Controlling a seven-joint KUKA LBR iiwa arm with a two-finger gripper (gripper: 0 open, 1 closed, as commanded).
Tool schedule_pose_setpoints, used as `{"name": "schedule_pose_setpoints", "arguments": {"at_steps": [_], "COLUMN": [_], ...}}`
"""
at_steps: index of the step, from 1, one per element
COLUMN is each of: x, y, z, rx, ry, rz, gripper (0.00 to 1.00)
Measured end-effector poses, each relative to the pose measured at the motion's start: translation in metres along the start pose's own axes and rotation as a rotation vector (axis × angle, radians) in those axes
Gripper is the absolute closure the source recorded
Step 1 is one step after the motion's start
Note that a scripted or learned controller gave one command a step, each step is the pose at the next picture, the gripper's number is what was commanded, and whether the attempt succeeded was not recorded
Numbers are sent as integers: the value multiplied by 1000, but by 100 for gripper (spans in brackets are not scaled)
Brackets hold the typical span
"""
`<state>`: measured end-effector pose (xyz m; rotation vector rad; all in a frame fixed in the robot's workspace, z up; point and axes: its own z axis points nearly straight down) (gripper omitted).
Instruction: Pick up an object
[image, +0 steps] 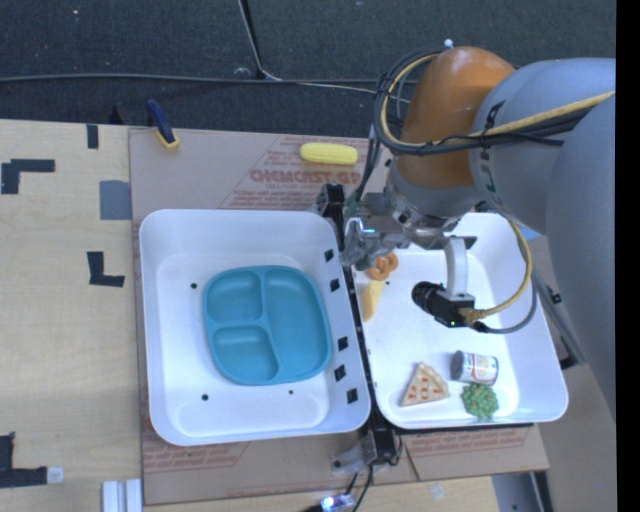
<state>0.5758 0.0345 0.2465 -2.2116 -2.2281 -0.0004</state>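
I see the hand low at the right bin's near-left edge — grip unreadable; a pretzel-shaped toy just below it, a pale wedge lower.

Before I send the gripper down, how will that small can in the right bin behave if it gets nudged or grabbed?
The small can seems to lie on its side, so a nudge would probably roll it. Its smooth round wall may slip between fingers unless gripped across the body. It sits close to the green cluster, which a wide grasp might catch.
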Motion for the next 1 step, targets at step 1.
{"name": "schedule_pose_setpoints", "arguments": {"at_steps": [1], "x": [55], "y": [16], "z": [5], "rx": [0], "ry": [-2], "rz": [1], "gripper": [100]}}
